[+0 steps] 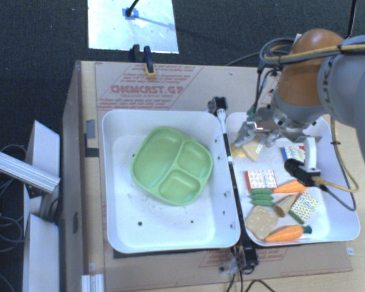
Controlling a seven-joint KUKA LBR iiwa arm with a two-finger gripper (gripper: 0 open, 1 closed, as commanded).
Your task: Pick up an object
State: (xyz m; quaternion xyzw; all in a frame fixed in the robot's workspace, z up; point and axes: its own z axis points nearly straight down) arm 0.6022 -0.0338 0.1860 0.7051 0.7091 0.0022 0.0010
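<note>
While the jaws hang low over the back-left part of the right bin [336, 215], nearest candidate is a pale tan wedge [248, 150] lying on the bin floor right under them, close to the divider between bins. Can't tell whether the jaws are spread or pressed together, or whether they touch the wedge; wrist hardware blocks the view. Nothing visibly held.

Rest of the right bin:
- blue-and-white item [294, 153], just right of the wedge, partly hidden
- red-and-white checked card [261, 179], mid-bin, flat
- green pea pods [261, 195], just in front of the card
- carrot [290, 187], right of the card, tip towards the pods
- small tan cone [283, 206] and patterned packet [304, 204], side by side below that carrot
- bread slice [261, 222], front-left corner
- second carrot [286, 233], along the front wall, touching the bread

Left bin [140, 224] holds one green divided plate [172, 165], three compartments, sitting roughly centre, slightly skewed.

Both bins sit touching on the worktop [170, 84]. Arm [347, 84] comes in from the right.
</note>
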